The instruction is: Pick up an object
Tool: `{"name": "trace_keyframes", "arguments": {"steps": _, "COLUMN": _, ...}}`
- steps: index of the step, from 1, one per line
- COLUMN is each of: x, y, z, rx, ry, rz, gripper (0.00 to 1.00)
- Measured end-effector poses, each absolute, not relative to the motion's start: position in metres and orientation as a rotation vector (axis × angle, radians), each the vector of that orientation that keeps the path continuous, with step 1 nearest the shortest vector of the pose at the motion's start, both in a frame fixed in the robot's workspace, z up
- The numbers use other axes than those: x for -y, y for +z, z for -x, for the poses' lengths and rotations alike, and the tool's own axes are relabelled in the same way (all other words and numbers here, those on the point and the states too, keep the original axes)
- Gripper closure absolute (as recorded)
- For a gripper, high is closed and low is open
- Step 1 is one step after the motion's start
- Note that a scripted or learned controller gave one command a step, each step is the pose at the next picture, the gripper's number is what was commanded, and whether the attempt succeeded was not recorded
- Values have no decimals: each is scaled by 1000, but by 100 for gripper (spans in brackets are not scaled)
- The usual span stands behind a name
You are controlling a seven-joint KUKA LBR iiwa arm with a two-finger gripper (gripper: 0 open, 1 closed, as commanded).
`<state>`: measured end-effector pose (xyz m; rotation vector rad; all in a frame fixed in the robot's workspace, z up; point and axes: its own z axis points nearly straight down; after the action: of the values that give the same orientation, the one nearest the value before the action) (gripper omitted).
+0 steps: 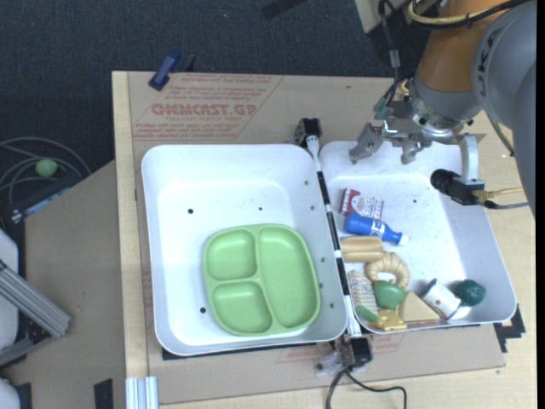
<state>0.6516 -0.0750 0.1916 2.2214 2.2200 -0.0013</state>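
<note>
My gripper (390, 147) hangs over the far edge of the right bin (477, 228), its two fingers spread apart with nothing between them. Below it in that bin lie a red and white carton (362, 203), a blue bottle (371, 227), a tan roll (361, 247), a beige ring (388, 270) and a green piece (387, 295). A white cylinder (441, 298) and a dark green ball (469, 293) rest near the bin's front right corner. All the objects sit apart from the gripper.
The left bin (170, 228) holds a green divided plate (259, 277). A black clamp (308, 130) sits at the far end of the divider between the bins. A black fitting (451, 184) hangs off the arm over the right bin.
</note>
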Motion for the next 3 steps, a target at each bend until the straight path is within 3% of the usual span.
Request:
{"name": "trace_keyframes", "arguments": {"steps": 1, "x": 128, "y": 116, "z": -584, "rx": -2220, "ry": -6, "rz": -2226, "gripper": 0}}
{"name": "trace_keyframes", "arguments": {"steps": 2, "x": 117, "y": 84, "z": -504, "rx": -2222, "ry": -3, "rz": -2225, "gripper": 0}}
{"name": "trace_keyframes", "arguments": {"steps": 3, "x": 93, "y": 85, "z": -573, "rx": -2223, "ry": 2, "rz": -2220, "gripper": 0}}
